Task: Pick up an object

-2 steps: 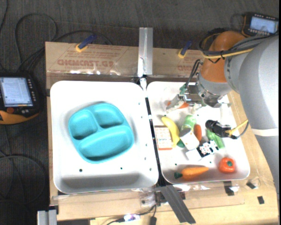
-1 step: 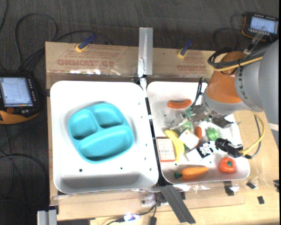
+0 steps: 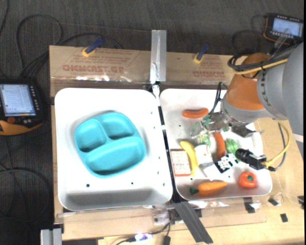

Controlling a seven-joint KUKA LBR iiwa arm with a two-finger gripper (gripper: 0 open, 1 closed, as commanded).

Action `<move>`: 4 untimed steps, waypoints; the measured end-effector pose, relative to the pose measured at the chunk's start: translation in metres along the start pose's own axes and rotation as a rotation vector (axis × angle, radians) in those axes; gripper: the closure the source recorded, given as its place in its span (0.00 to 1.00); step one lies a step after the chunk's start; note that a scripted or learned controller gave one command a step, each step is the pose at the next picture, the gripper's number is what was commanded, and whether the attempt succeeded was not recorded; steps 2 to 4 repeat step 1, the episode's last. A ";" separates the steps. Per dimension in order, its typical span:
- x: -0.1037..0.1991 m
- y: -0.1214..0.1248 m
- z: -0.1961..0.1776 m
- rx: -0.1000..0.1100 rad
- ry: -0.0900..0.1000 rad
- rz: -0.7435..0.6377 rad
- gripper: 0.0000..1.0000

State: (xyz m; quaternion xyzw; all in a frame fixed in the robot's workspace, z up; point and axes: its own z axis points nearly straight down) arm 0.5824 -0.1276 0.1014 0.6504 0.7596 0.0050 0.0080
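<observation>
The grey arm [image 3: 285,86] is extended in from the right, its orange band [image 3: 243,92] seen above the wrist. The gripper [image 3: 214,122] is lowered at the wrist's left end.

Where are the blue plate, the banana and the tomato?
blue plate [image 3: 110,143], camera view, floor of its large compartment.
banana [image 3: 189,155], camera view, middle of its curve.
tomato [image 3: 248,179], camera view, its red body.
</observation>
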 end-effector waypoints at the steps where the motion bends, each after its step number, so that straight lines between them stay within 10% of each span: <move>1: 0.045 -0.042 -0.082 0.020 0.007 -0.177 1.00; 4: 0.045 -0.042 -0.082 0.020 0.007 -0.177 1.00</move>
